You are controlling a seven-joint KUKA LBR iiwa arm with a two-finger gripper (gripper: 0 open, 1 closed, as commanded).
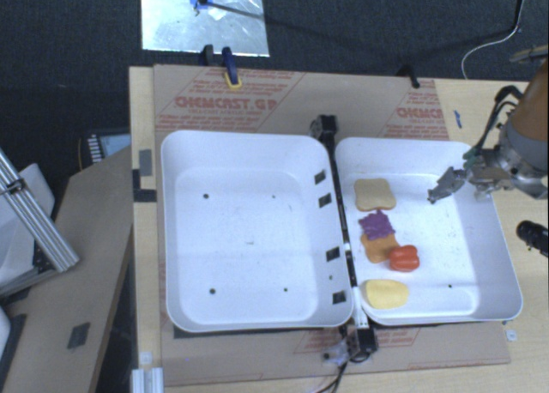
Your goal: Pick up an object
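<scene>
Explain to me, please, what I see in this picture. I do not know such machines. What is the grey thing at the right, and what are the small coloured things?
One camera looks down at a slant on a bench with two shallow white bins, a left bin and a right bin. The grey thing is a robot arm reaching in from the right. At its end is the gripper, the part for grasping; it is above the right bin with nothing seen between its fingers. In the right bin, near its left wall, lie toy-like pieces: a tan slice, a purple piece on an orange piece, a red piece and a yellow piece.
</scene>
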